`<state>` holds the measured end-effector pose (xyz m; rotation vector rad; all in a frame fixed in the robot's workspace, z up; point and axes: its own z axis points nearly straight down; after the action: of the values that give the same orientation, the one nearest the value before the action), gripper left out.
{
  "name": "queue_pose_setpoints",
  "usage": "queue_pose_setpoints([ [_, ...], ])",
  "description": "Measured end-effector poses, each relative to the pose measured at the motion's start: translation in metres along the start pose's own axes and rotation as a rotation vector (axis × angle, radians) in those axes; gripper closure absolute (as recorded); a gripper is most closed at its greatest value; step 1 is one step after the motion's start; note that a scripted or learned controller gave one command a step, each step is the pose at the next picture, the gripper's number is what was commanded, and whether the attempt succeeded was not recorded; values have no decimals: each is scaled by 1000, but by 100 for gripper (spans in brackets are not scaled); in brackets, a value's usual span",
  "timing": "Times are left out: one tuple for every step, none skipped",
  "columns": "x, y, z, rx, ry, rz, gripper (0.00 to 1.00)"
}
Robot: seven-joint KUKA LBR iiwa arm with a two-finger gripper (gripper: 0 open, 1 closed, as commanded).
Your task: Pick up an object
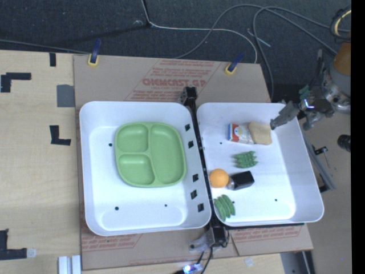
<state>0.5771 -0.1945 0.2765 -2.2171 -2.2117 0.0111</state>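
White bins [91,153] on bench — gripper [283,117] over right rim.

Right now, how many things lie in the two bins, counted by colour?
Green: 3, the divided plate, the upper green piece, the lower green piece
Orange: 1, the ball
Black: 1, the block
Tan: 1, the lump
White-red-blue: 1, the small packet
Total: 7

A light wooden bench [34,170] fills the bottom and left. Black tape marks [16,81] sit on it. A brown cardboard sheet [171,79] lies on the bench, held by two yellow and blue clamps [93,56]. Behind is dark carpet [68,10] with thin white cables [188,28].
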Motion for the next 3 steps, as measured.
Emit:
queue_pose_setpoints([
  [0,2,-7,-11,-3,-3,0],
  [3,-8,45,-7,-2,-3,0],
  [2,-4,90,-6,-3,-3,0],
])
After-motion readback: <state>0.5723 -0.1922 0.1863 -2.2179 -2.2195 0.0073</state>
